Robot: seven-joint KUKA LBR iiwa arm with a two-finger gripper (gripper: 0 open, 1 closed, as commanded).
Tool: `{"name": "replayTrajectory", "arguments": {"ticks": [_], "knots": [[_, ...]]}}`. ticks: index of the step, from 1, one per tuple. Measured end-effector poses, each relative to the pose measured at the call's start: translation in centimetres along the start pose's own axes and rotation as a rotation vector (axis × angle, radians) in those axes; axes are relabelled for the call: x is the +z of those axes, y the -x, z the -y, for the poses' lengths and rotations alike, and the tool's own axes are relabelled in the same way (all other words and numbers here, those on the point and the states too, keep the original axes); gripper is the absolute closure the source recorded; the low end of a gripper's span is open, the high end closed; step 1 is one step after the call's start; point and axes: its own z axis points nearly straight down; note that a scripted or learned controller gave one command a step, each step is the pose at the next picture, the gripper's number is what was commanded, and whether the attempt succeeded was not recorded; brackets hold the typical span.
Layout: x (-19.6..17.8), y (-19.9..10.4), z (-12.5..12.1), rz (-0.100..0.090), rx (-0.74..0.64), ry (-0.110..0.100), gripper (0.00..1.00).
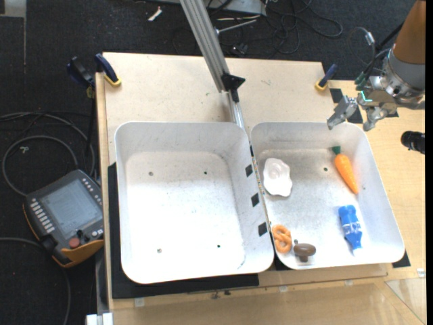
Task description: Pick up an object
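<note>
Fingers (353,116) spread, holding nothing — one carrot (346,171), one pretzel (282,237), one blue packet (350,227).

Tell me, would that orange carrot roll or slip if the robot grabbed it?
The carrot looks tapered and rounded, so it would probably roll in a curve if nudged. Its smooth, toy-like surface may slip from a grip near the thin tip. It seems stiff, not floppy.

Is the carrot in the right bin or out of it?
In. The carrot lies on the floor of the right bin near its far right wall, apart from the gripper above the rim.
</note>
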Motion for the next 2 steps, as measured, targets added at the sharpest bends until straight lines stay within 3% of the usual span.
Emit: {"name": "replayTrajectory", "arguments": {"ticks": [1,2], "knots": [[-0.3,0.0,-0.1,0.002,-0.002,0.004,0.0],[5.1,-1.1,0.0,0.0,-0.001,0.0,0.0]]}}
